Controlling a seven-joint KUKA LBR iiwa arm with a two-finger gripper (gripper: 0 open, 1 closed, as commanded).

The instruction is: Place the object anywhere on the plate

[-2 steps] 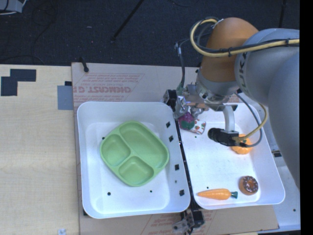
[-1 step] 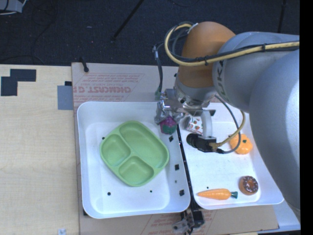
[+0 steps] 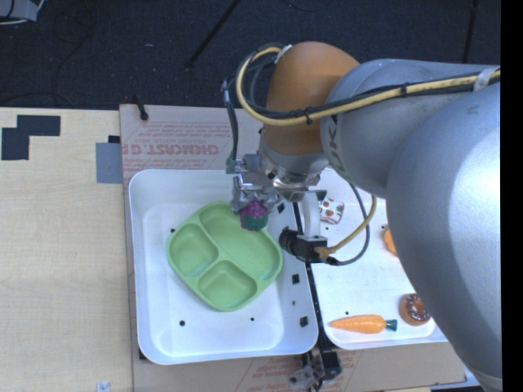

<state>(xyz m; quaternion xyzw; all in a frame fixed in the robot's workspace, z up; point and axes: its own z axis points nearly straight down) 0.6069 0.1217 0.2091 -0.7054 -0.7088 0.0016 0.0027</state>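
Left bin [image 3: 155, 300]: shallow, white, on the desk [image 3: 57, 260]. Contains a green plate [image 3: 221, 256] with three compartments, set at a slant, toward the bin's upper right.

Gripper [image 3: 252, 205]: above the upper right rim of the plate, below the orange wrist band [image 3: 306, 96]. Closed on a small purple object with a touch of green [image 3: 254, 213], seen between the fingers. Object over the plate's upper edge; whether touching the plate, cannot tell.

Right bin [image 3: 368, 300]: white, beside the left bin, partly covered by the grey arm [image 3: 441, 186]. Contains an orange carrot with green tip [image 3: 359, 324] near the front edge, a round brown piece [image 3: 414, 309] just right of the carrot, a small white item with red and green marks [image 3: 331, 211] near the gripper, and an orange piece [image 3: 389, 241] at the arm's edge, mostly hidden.

Cardboard sheet with red print [image 3: 176, 141]: under both bins.
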